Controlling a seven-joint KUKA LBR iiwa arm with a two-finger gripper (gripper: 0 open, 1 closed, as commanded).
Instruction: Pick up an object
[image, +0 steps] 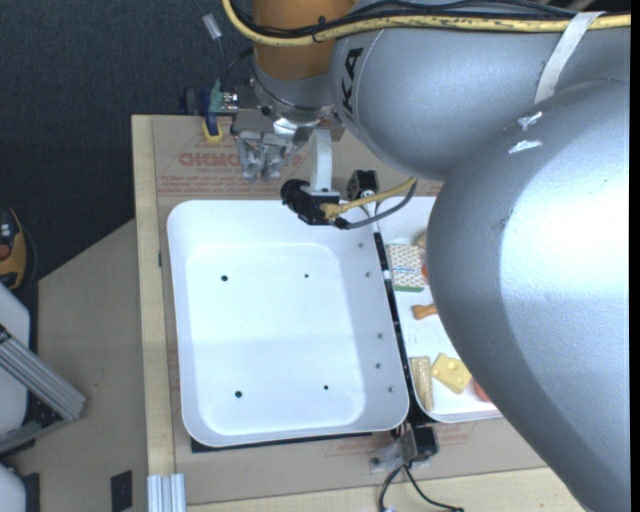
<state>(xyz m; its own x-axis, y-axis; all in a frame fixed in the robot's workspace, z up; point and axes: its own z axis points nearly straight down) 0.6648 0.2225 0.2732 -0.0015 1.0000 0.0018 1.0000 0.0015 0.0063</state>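
White bins, left bin and right bin, sit on a brown bench. Pincer hovers at twelve o'clock, grip unclear; yellow block lies far off at four o'clock.

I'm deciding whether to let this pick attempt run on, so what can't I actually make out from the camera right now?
- Right bin: mostly hidden by the grey arm; a strip along its left side shows, with a yellow piece and a green-patterned item.
- Those items: partly covered and too small to identify.
- Hand: small and blurred above the left bin's far edge; whether it carries anything cannot be told.
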